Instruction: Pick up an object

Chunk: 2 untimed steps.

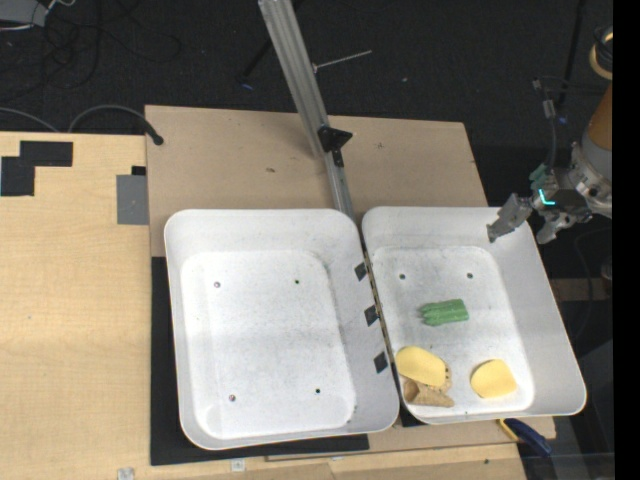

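**Gripper at the right bin's far corner, objects lying near its front edge**

We see two shallow white bins side by side on the bench; the left bin [190, 258] is on our left and the right bin [520, 298] on our right, their inner rims touching along the middle; a slanted metal rail [300, 88] runs down from the top of the view toward that shared edge.

We find the gripper [528, 220] at the far right corner of the right bin, above its rim, with the arm [600, 158] reaching in from the right; its two fingers stand spread apart, with nothing between them.

The objects all lie in the right bin, well apart from the gripper; a green object [444, 313] rests near the bin's middle; a yellow object [421, 366] lies at the front left, close to the shared rim, touching a tan piece [430, 397] just in front of it; a second, rounder yellow object [493, 378] sits near the front right.
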Each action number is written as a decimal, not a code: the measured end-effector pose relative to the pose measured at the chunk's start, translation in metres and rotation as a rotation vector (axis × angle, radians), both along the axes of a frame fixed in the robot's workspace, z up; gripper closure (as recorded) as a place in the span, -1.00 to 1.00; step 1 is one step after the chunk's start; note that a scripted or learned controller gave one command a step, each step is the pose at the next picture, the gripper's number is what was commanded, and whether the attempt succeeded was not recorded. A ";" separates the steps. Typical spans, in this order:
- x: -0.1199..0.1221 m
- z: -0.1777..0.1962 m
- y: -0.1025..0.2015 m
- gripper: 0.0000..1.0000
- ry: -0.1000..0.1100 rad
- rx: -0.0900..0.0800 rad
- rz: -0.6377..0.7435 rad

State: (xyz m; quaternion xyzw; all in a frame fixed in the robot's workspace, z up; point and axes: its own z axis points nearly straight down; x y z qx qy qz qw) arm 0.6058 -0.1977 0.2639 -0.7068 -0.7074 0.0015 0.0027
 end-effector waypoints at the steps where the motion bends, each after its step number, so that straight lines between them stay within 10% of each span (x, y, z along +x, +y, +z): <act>1: 0.001 0.002 0.000 -1.00 -0.003 -0.001 0.003; 2: -0.005 -0.060 -0.004 -1.00 0.003 0.000 -0.002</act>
